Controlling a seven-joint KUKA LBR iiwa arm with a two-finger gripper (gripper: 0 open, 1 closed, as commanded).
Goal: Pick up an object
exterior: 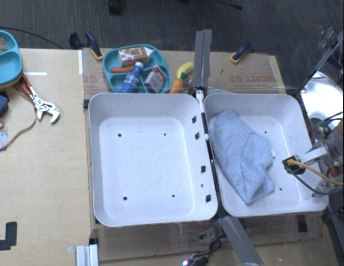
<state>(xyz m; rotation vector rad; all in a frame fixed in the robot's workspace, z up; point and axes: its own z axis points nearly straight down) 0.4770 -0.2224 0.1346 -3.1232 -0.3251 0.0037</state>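
Note:
A crumpled light blue-grey cloth (242,154) lies in the right white bin (288,112), stretching from the bin's back left toward its front middle. The left white bin (144,165) holds no objects. At the right edge, beside the right bin, I see grey arm hardware (334,148) with a black-tipped yellow cable (305,168) reaching over the bin's right rim.
Behind the left bin stands a teal tray (136,66) with a blue bottle, a small box and other items. A yellow banana toy (185,71) lies next to it. A wrench (43,107) and a teal dish (5,57) rest on the wooden bench at left.

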